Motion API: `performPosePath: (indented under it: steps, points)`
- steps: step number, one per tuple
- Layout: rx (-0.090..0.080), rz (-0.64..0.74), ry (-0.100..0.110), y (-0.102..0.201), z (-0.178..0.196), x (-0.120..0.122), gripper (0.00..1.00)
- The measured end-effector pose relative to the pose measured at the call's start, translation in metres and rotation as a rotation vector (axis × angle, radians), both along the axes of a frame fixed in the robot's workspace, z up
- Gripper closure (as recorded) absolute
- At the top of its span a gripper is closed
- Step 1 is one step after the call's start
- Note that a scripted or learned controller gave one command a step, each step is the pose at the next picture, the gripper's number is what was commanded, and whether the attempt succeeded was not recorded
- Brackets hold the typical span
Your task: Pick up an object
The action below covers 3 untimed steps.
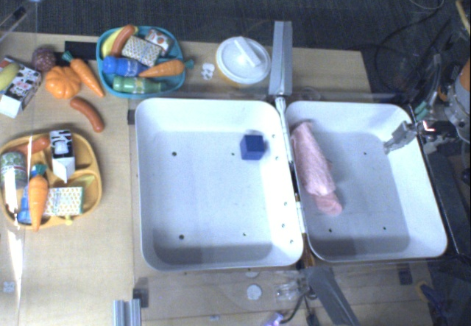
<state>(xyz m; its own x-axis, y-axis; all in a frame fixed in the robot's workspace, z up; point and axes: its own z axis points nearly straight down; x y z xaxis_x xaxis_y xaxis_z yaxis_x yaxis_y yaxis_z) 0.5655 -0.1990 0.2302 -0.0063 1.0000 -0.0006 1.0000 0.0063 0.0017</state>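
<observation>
A small blue cube lies in the left bin, towards its far right side. A pink rolled cloth rests lengthwise along the left wall of the right bin. My gripper hangs over the right bin's far right rim, well away from both the cloth and the cube. Nothing shows in its grasp. The arm behind it is partly cut off by the right edge of the view.
A white lidded bowl and a blue bowl of toy food stand behind the left bin. A yellow plate of toy food and loose toy vegetables lie to the left. A grey post rises between the bins.
</observation>
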Motion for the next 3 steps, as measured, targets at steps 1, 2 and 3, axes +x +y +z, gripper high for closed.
performPosePath:
  steps: [1, 2, 3]
  points:
    - [0.000, -0.027, -0.003, 0.063, -0.136, 0.015, 0.00]
    - [-0.002, 0.151, -0.005, 0.091, -0.143, 0.105, 0.00]
    - [-0.004, 0.467, -0.008, 0.112, -0.142, 0.064, 0.00]
